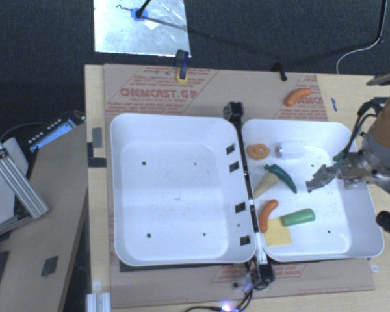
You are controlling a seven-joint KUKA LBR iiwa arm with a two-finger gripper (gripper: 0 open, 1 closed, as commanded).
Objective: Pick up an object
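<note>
Right bin (361,236): we log an orange ring (257,151), green pepper (283,176), cone (264,184), orange sausage (267,214), green cylinder (298,218), yellow block (277,236). Gripper (317,180) above the bin floor, holding nothing; we cannot tell its finger spacing.

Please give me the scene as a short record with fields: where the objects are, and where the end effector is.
right bin: holds all items listed below
orange ring: upper left part
clear small object: beside the ring
dark green pepper: middle left
cream cone: touching the pepper
orange carrot: lower left
green cylinder: beside the carrot
yellow block: lower left corner
left bin: white, shallow
orange sausage: on the bench behind the right bin
end effector: over the right bin, nothing visibly held
</note>
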